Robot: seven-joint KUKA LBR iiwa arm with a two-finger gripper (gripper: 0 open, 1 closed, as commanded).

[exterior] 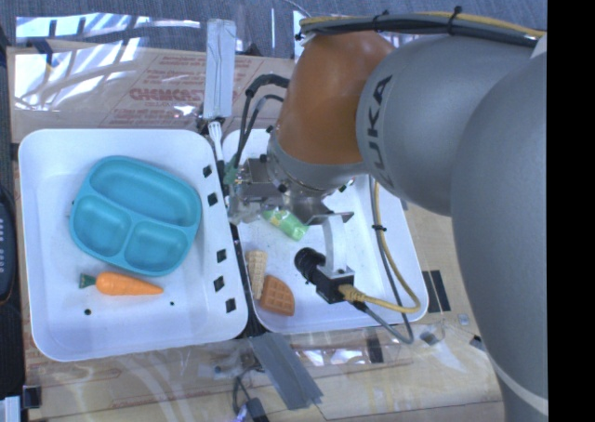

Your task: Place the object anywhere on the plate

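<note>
A blue plate (135, 214) with three compartments lies in the left bin (46, 318). An orange toy carrot (128, 285) rests on the bin floor just below the plate, tip pointing right. My gripper (270, 209) hangs low over the left side of the right bin (395, 290), mostly hidden under the grey wrist and orange band. A small green object (284, 222) shows right at the gripper's lower edge; whether it is held I cannot tell. A waffle piece (276, 296) and a pale cone (256, 270) lie below it in the right bin.
The divider wall with black clips (223, 243) separates the bins. A black connector with a yellow cable (325, 283) hangs from the wrist over the right bin. The arm covers most of the right bin. Cardboard and foil lie behind the bins.
</note>
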